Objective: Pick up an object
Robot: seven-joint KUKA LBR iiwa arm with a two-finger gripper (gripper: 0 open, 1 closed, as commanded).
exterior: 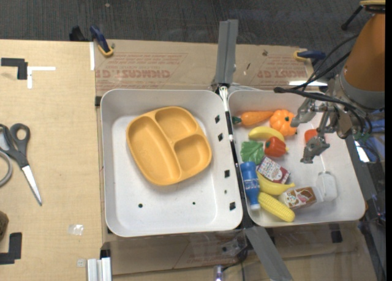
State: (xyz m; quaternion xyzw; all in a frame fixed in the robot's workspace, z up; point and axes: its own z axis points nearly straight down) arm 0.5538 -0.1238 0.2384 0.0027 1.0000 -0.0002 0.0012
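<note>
1. The left bin, in the middle of the frame, is a shallow white tray with rounded corners; it holds one yellow-orange plastic plate split into three compartments, lying at a slant.
2. The right bin holds toy food crowded along its left side: a carrot and a small ribbed orange pumpkin at the top, then a banana, a red pepper and a leafy green piece.
3. Lower in that bin lie a blue bottle, a small white-and-red printed packet, a second banana, a knobbly corn cob and a brown-and-white carton; their print is too small to read.
4. A clear plastic container sits at the bin's lower right.
5. The claw hangs over the right bin's upper right, beside a small red-orange item; whether its fingers are apart or together cannot be told, and nothing is seen held.
6. Brown cardboard behind the bins bears mirrored red lettering, not legible.
7. Scissors with grey handles lie on the pale wooden desk at the left.
</note>
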